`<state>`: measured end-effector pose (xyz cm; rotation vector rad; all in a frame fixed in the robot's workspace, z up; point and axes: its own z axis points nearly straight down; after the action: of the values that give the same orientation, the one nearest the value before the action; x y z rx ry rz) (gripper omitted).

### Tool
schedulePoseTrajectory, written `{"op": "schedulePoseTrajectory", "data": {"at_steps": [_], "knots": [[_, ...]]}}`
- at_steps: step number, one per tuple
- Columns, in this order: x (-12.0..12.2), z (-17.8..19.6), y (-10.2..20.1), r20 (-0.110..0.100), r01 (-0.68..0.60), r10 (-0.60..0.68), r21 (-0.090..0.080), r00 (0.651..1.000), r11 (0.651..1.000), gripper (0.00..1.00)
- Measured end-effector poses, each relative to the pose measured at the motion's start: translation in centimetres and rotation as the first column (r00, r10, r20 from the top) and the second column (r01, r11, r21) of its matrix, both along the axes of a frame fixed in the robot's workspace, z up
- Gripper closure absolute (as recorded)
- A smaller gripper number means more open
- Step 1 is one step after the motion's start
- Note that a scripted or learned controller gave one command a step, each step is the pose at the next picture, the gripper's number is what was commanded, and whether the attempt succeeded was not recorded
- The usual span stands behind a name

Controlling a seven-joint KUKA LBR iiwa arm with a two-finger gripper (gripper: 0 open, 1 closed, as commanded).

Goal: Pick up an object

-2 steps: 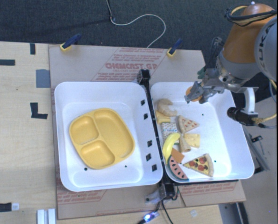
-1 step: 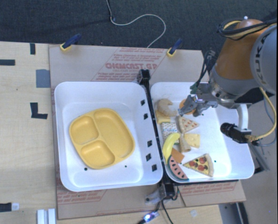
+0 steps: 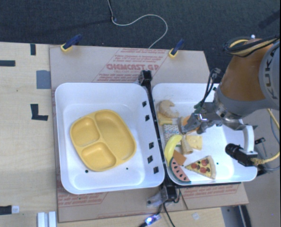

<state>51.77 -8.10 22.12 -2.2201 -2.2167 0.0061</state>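
Nothing lifted yet, I judge. Gripper [image 3: 193, 123] low in right bin [image 3: 234, 174], over food pile; cheese [image 3: 193, 142] just below. Can't tell fingers' state. Grasp, lift remain. Yellow tray [image 3: 102, 138] in left bin [image 3: 83, 91].

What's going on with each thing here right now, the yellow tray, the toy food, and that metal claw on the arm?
Yellow tray: flat in the left bin, compartments bare.
Banana: lying in the right bin by the divider.
Pizza slice: flat near the front wall.
Watermelon slice: flat beside the pizza slice.
Bread piece: resting toward the back.
Cheese piece: lying just under the gripper.
Gripper: low over the food pile.
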Motion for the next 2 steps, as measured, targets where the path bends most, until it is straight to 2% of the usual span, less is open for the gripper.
{"op": "schedulePoseTrajectory", "data": {"at_steps": [1,2], "knots": [[-2.76,1.29,2.24,0.002,-0.004,0.004,0.001,1.0,1.0,1.0],[-2.61,1.12,1.41,0.003,-0.003,0.003,0.0,1.0,1.0,1.0]]}}
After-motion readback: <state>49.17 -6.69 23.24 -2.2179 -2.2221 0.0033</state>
